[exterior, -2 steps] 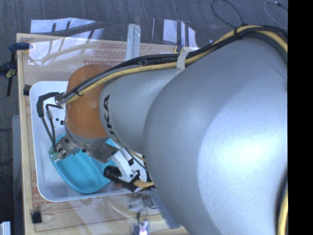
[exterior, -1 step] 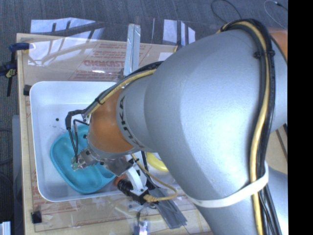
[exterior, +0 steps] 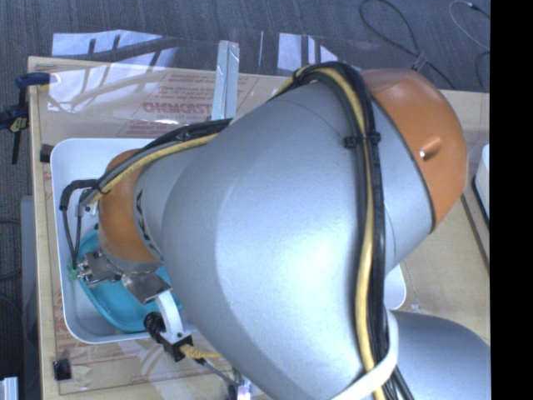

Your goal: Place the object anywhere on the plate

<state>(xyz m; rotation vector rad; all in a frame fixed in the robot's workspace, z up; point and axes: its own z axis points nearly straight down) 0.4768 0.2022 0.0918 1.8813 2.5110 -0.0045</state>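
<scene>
The view is dominated by the grey arm, which is stretched over the left white bin so that most of that bin is covered. A blue plate is seen in the bin's near part, with only a crescent of it exposed below the orange band of the wrist. The gripper is lowered directly over the plate, but its tip is masked by the wrist housing, so whether it is apart, together or clamped on something cannot be told. The object to be placed cannot be made out; if it is carried at all, it is judged to be just above the plate, under the wrist. Several risks are judged from here: an object released too near the plate's rim could roll off into the bin, and a too-deep descent could press the tool into the plate and tip or shift it.
</scene>
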